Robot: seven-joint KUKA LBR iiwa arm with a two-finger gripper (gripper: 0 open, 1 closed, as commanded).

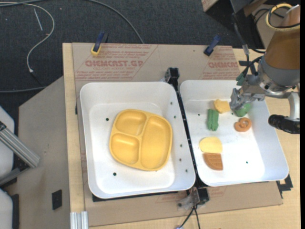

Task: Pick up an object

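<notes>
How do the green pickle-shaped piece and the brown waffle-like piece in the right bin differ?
The green pickle-shaped piece is long, narrow and green; the brown waffle-like piece is broad, flat-looking and brown. The green piece lies alone near the bin's middle; the brown piece lies nearer the front, against a yellow piece. Both are small toy foods in the right bin.

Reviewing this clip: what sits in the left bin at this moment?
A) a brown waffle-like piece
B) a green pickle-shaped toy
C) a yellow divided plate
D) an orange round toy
C: the yellow divided plate lies alone in the left bin, while the small food toys are all in the right bin, where the claw is.
</notes>
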